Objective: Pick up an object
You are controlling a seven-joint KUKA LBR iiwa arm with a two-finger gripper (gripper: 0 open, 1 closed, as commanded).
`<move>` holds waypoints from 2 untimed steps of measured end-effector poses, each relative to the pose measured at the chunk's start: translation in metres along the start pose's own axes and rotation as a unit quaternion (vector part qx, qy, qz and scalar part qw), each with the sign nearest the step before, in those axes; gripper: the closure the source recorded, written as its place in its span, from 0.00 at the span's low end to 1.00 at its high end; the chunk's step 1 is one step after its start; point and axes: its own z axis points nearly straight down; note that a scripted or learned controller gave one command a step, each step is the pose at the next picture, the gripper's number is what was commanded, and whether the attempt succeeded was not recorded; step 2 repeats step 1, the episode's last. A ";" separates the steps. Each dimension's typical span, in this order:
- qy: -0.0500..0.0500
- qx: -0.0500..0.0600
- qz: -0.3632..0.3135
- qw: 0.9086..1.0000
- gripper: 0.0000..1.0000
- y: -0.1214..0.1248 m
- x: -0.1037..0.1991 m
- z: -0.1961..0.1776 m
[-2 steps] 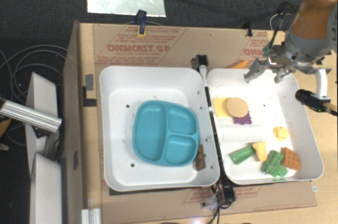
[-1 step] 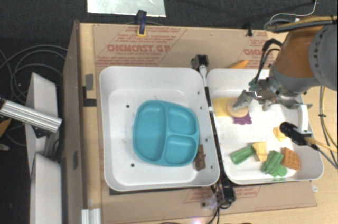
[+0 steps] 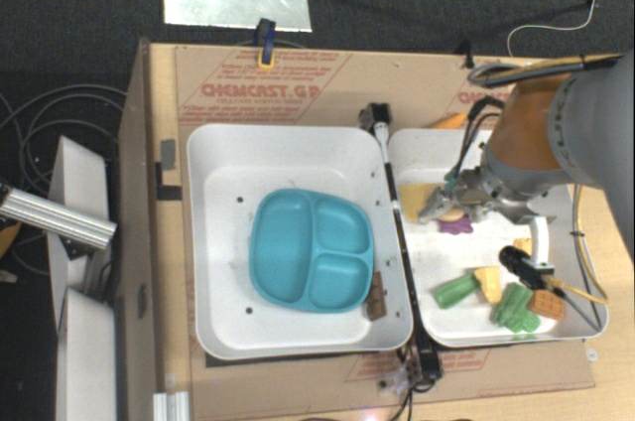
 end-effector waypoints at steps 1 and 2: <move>0.000 -0.003 0.001 1.000 1.00 0.002 -0.001 -0.014; 0.000 -0.003 0.001 1.000 1.00 0.002 -0.001 -0.014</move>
